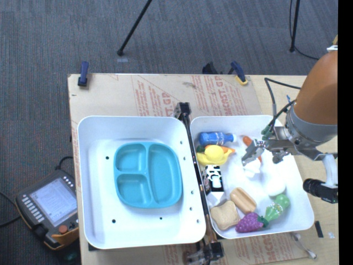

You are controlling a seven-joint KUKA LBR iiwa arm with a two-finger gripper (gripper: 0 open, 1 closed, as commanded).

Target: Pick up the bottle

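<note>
The bottle [216, 138] is a small blue plastic one lying on its side near the far left corner of the right bin [292, 225], just behind a yellow rubber duck [213, 154]. Toward the near edge from the duck lies a flat black-and-white packet [214, 179], then a toast-shaped toy [225, 215], a tan hot-dog bun [243, 199], a bunch of purple plastic grapes [249, 223] and a green toy [277, 207], with a rounded white thing [275, 187] beside it. A small orange piece [247, 141] lies near the bin's far side.

The claw [263, 154] hangs over the middle of this bin, well to the right of the bottle, its two fingers spread apart with nothing between them. The grey arm [312, 127] with its orange band [325, 87] reaches in behind it.

The left bin [88, 148], smooth white and shallow with rounded corners, holds a turquoise divided plate [148, 174] with three sections.

Both bins rest on a desk [143, 93] of pale board printed with red lettering, with blue clamps [83, 73] at its far edge. Around it is dark grey carpet [55, 32], a tripod leg [137, 24], and a handheld controller [48, 206] on the floor at the left.
</note>
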